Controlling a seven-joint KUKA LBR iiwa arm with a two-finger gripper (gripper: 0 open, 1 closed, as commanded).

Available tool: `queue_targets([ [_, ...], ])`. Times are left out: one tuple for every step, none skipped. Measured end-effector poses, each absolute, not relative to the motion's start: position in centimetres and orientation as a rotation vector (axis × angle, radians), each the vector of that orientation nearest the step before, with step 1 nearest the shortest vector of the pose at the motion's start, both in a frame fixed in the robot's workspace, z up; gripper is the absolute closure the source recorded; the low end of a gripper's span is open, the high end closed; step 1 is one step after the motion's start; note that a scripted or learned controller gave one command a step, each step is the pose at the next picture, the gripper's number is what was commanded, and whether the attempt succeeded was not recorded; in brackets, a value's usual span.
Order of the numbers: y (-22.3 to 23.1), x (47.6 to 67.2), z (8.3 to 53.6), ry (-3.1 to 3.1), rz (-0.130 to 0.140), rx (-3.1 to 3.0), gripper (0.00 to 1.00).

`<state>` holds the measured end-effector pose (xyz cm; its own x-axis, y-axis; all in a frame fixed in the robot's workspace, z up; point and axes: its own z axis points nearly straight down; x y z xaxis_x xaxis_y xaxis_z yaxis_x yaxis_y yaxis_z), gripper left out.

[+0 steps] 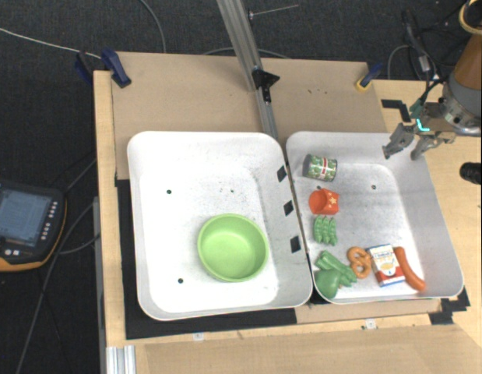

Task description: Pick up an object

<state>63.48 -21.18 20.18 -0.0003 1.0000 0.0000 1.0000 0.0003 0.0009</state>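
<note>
Can [320,167] on side; gripper [408,146] open, arm cut off.

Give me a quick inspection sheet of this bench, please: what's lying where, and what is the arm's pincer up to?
Surface: tan bench bearing two shallow white bins, left bin and right bin.
Job's things: in the right bin, a green-labelled tin can on its side, a small red toy, a bumpy green piece, a green leafy toy, a brown pretzel, a small printed carton, an orange sausage shape.
Clutter: round light-green plastic bowl in the left bin.
Grippers: pincer open above the right bin's far right corner, holding nothing.
Cables: thin cables on the dark floor.
Surroundings: handheld control pendant at left; blue clamps on the bench's far edge.
</note>
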Motion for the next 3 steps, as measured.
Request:
queue_targets([
  [-21.2,63.5,20.2,2.221,0.001,2.221,0.00],
  [-21.2,63.7,13.9,2.225,-0.004,2.224,0.00],
  [-21.1,63.6,9.3,2.224,-0.003,2.223,0.00],
])
